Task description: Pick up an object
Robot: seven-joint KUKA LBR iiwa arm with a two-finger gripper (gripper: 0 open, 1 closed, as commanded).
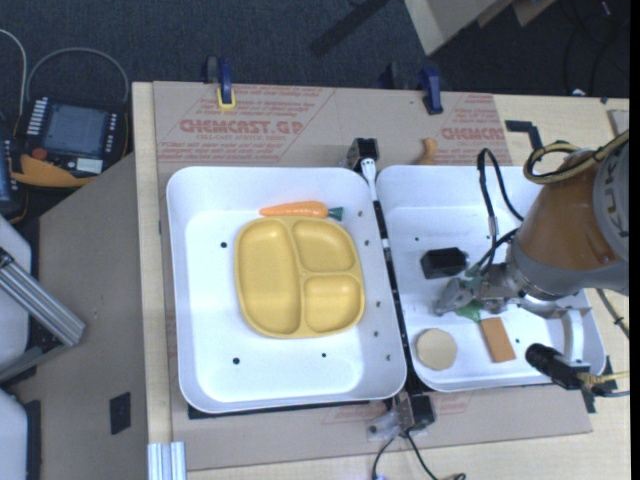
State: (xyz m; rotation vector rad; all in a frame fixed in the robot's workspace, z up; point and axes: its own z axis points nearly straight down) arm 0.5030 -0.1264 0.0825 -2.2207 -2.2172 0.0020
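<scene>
- The pincer [462,298] is low in the right bin [405,268], pointing toward the view's left; whether it is wide or narrow I cannot tell, as its tip merges with a small green item [468,312] right against it.
- That green item looks like the likeliest target, and nothing is visibly held.
- The black block [443,262] lies just up-view of the tip, apart from it.
- The brown slab [496,339] lies just down-view, its long axis running up-down the view with a slight tilt.
- The tan disc [436,348] sits down-left, near the bin's front wall.
- Well apart, in the left bin [200,268], a yellow divided plate [298,274] lies flat with a carrot [295,209] along its far edge.
</scene>
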